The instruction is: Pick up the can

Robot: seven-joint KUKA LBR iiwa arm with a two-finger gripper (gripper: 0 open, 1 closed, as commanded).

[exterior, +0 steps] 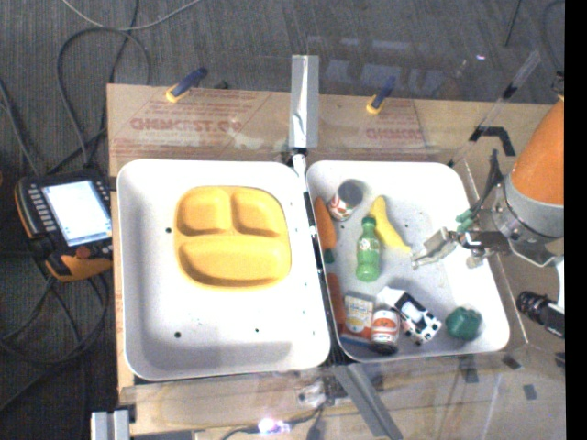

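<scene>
Right bin (pixel 477 246): can (pixel 349 197), green bottle (pixel 368 248), banana (pixel 389 225); gripper (pixel 429 250) fingers apart, holding nothing.

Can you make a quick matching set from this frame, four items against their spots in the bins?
Items:
1. can
2. yellow tray
3. green bottle
4. green ball-like object

Places:
A. middle of the right bin, next to the banana
B. near-right corner of the right bin
C. far-left part of the right bin
D. left bin

Pairs: 1-C, 2-D, 3-A, 4-B

The end effector hovers over the right bin, to the right of the bottle.
</scene>
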